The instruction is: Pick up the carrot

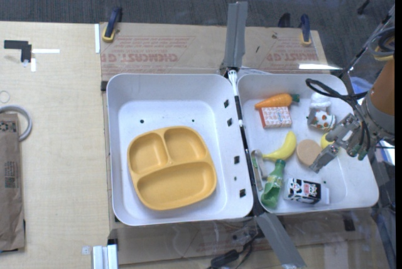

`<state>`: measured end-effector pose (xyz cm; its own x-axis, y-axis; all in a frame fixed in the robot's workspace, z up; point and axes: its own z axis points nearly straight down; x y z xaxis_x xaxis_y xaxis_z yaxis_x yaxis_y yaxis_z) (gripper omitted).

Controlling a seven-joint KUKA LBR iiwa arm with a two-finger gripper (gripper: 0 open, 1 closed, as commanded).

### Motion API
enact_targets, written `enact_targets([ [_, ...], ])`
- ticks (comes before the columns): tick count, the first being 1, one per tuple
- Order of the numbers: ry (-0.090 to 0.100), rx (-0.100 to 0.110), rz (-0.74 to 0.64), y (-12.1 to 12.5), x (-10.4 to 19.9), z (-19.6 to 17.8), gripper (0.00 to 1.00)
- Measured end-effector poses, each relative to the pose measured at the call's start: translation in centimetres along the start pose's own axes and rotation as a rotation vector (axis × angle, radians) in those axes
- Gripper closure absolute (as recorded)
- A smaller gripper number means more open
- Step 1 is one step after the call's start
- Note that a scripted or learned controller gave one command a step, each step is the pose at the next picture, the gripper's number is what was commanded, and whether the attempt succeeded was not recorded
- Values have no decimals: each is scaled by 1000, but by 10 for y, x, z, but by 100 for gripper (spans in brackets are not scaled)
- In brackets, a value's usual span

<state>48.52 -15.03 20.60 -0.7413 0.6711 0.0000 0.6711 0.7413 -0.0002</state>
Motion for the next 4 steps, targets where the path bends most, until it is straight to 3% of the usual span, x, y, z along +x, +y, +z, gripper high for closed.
enact_targets([
  [4, 0, 0, 0, 0, 0, 0, 0],
])
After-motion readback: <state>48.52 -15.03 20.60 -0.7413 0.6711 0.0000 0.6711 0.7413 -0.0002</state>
